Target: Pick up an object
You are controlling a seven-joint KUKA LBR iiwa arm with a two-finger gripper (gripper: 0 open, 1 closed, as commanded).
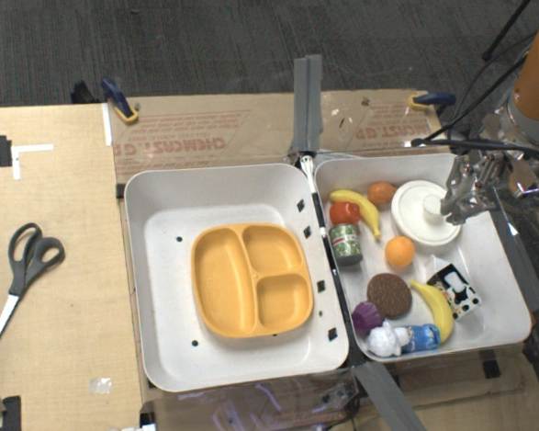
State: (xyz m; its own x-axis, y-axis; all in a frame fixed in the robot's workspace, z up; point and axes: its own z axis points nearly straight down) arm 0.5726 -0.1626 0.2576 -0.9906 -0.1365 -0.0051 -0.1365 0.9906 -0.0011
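Pick not yet accomplished. The metal end effector (460,197) hangs at the right-hand white bin's (507,318) two o'clock, touching or just above the round white lidded cup (422,213); its opening cannot be judged, and no lifted object is visible.

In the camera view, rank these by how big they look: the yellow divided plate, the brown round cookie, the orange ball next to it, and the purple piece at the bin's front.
Largest to smallest as they appear:
1. yellow divided plate
2. brown cookie
3. orange ball and purple piece look too alike to rank.
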